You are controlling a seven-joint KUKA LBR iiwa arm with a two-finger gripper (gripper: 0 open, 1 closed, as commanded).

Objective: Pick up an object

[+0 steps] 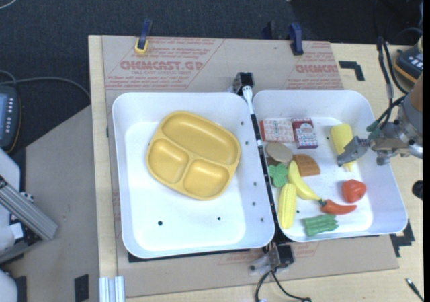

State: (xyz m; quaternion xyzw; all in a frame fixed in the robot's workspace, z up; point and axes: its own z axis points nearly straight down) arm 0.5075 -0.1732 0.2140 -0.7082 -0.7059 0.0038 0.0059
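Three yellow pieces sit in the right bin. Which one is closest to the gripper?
The yellow block at the bin's right, just beside the gripper. The banana and corn cob lie further left, toward the divider.

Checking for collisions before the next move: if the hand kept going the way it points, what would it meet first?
Probably the yellow pepper. The hand points leftward into the right bin, with its tip beside the pepper's lower end; height above it is unclear.

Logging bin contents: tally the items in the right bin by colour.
Yellow: 3, block, banana, corn
Red: 3, tomato, chilli, small box
Green: 2
Brown: 2
Pink packet: 1
Total: 11
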